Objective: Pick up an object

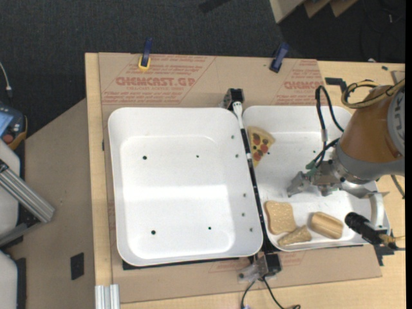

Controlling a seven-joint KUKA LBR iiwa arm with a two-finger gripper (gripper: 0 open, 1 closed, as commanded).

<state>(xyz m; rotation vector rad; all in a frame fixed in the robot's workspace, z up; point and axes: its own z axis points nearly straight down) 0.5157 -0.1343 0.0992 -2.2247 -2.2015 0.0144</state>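
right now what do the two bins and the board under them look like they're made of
The left bin and the right bin look like thin moulded plastic: glossy white, rounded corners, soft sheen along the rims. The board beneath looks like brown cardboard or paper-faced sheet, matt, with red printed lettering; which one is hard to tell from here.

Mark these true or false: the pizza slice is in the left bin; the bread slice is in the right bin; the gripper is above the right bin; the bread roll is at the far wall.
1. Pizza slice is in the left bin. False: it lies in the right bin, against the divider.
2. Bread slice is in the right bin. True.
3. Gripper is above the right bin. True.
4. Bread roll is at the far wall. False: near wall.
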